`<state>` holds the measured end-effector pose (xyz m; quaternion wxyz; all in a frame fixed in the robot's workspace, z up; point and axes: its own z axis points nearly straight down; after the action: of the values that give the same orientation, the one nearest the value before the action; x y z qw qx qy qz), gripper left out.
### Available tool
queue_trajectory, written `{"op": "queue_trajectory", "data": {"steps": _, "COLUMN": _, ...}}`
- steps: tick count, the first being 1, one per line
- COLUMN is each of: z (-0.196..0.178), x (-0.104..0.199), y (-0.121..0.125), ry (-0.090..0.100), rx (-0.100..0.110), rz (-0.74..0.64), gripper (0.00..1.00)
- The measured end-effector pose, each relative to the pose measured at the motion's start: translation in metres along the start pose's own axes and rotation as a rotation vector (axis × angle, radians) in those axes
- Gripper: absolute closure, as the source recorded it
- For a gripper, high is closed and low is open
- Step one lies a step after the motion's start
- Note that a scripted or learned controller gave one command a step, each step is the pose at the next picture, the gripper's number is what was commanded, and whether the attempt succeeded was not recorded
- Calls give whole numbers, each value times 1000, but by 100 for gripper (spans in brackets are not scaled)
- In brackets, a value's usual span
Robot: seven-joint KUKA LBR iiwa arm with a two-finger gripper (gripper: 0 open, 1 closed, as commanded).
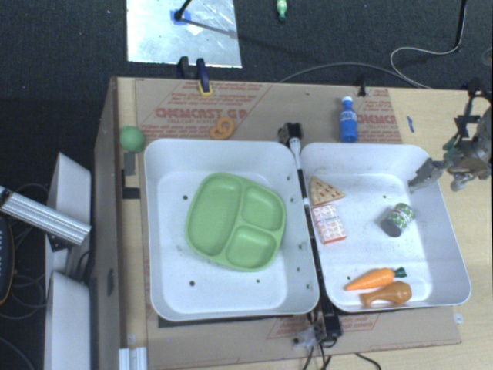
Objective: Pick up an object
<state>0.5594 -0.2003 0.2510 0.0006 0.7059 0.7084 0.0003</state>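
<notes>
Grey gripper (428, 173) over right bin's (454, 241) far-right rim | jaw state unclear | can (397, 219) below-left, apart

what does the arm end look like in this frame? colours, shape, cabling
At the view's right edge, over the right bin's far corner, the gripper is grey metal, with a slim grey finger slanting toward the bin. Behind it sits a cluttered grey wrist block with thin dark brackets or cables; blurred, no markings legible.
</notes>
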Motion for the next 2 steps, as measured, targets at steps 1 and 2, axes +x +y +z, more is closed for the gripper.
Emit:
{"op": "queue_trajectory", "data": {"steps": 1, "z": 167, "x": -6, "y": 20, "ry": 0, "rx": -1, "rz": 2, "gripper": 0}}
{"op": "queue_trajectory", "data": {"steps": 2, "z": 155, "x": -7, "y": 21, "ry": -2, "rx": -5, "rz": 1, "gripper": 100}}
